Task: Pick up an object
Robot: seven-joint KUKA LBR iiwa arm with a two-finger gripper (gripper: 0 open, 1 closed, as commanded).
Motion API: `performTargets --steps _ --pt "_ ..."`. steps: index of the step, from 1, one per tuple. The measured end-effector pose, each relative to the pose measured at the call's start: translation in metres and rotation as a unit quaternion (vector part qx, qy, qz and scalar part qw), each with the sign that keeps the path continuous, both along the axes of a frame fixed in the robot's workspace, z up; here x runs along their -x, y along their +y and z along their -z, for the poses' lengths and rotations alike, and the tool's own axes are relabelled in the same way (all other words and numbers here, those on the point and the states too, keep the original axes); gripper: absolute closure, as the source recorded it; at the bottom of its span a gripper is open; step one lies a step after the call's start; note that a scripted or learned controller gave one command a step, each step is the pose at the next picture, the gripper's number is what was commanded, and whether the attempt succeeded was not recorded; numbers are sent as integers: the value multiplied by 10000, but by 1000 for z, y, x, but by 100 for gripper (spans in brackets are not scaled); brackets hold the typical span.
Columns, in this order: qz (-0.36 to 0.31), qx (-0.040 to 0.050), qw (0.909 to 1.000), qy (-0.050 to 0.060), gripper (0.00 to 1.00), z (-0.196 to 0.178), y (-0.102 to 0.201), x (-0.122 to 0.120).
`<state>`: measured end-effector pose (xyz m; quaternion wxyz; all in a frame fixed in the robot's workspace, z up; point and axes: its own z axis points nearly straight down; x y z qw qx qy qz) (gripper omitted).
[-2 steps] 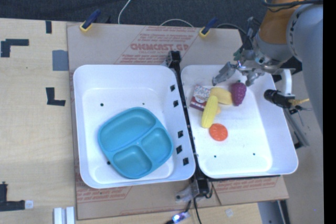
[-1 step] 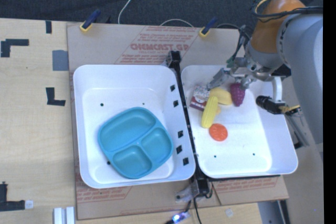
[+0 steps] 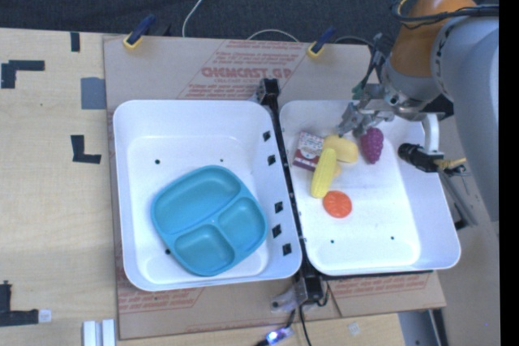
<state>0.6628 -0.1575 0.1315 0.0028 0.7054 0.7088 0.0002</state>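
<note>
Hovering in the right bin (image 3: 422,247) toward the frame's upper right, the gripper (image 3: 361,119) hung just above the purple grapes (image 3: 372,144); its grip I couldn't tell. It needed centring over them, clear of the yellow corn (image 3: 325,171) beside.

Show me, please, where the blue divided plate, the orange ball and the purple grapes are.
blue divided plate (image 3: 209,219): camera view, middle ridge.
orange ball (image 3: 337,205): camera view, its centre.
purple grapes (image 3: 372,145): camera view, middle of the bunch.
</note>
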Motion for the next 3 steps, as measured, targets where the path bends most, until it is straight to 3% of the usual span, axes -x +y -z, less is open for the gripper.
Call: performTargets --steps 2,3 --pt "10 -18 10000 8 100 -95 16 3" --pt "17 -18 10000 16 100 -123 16 2"
